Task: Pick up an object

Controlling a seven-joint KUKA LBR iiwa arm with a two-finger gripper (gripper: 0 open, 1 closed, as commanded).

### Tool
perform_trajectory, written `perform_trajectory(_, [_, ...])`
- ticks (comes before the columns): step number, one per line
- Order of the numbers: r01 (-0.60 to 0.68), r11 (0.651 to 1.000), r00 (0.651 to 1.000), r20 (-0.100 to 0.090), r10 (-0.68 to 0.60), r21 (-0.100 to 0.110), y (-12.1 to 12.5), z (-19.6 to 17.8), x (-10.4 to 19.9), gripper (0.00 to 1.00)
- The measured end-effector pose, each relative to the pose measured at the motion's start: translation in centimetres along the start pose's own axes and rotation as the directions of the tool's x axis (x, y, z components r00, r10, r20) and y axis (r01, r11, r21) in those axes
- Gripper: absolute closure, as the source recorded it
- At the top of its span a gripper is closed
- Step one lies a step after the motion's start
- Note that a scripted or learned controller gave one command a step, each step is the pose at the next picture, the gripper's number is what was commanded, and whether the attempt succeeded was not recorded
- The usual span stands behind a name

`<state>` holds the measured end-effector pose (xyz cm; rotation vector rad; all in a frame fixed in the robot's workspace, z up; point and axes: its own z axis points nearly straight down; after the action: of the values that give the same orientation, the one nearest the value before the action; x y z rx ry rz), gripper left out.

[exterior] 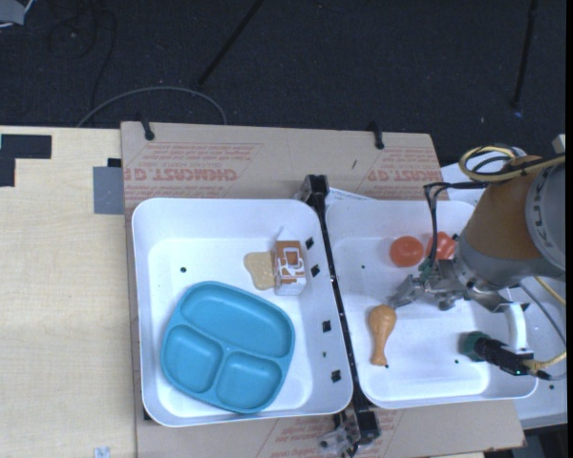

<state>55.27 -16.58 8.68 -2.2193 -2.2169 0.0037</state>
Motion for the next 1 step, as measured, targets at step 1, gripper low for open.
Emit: perform_trajectory(1, [-0.003, 1.0, 1.0, 0.0, 0.003, -0.002, 0.05, -1.18, -0.09, 1.0])
